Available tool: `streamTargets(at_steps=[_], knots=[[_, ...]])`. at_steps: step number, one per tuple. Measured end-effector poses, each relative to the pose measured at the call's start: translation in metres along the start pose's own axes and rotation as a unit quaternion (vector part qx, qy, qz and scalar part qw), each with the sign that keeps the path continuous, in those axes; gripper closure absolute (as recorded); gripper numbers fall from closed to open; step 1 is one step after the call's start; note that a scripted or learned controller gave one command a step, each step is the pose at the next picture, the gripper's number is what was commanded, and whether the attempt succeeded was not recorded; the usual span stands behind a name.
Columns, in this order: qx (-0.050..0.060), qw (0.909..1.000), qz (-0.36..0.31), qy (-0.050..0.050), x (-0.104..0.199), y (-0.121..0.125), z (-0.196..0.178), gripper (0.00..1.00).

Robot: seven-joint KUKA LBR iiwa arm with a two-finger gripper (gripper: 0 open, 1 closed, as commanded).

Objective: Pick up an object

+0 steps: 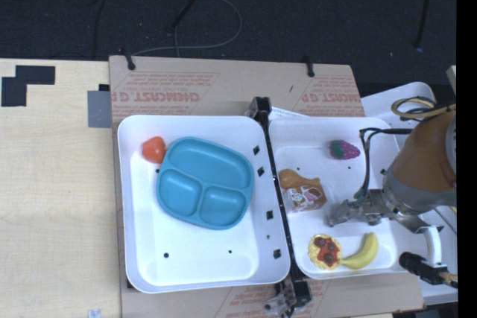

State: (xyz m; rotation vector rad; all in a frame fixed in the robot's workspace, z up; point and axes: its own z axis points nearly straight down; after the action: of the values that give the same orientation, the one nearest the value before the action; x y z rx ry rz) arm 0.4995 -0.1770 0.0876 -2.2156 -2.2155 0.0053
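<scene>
My gripper (337, 215) hangs low over the middle of the right bin (317, 132), reaching in from the right. Just left of it lies a brown and white food toy (301, 188); nothing shows in the gripper's grasp. Below it, at the bin's front, rest a yellow banana (362, 252) and a round red and yellow pizza piece (325, 251). A purple bunch of grapes (344, 150) sits near the bin's back. In the left bin (141, 249) lie a blue divided plate (203, 182) and a red-orange tomato (153, 149) by its back left corner.
The arm's orange band and grey wrist (425, 175) cover the right bin's right side. A black divider (272, 190) runs between the bins. Cables (414, 106) loop at the right.
</scene>
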Motion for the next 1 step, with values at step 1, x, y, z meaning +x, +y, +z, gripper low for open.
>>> streamTargets(at_steps=[1], knots=[[-0.002, 1.0, 0.003, -0.001, -0.002, 0.0007, -0.0133, 1.0]])
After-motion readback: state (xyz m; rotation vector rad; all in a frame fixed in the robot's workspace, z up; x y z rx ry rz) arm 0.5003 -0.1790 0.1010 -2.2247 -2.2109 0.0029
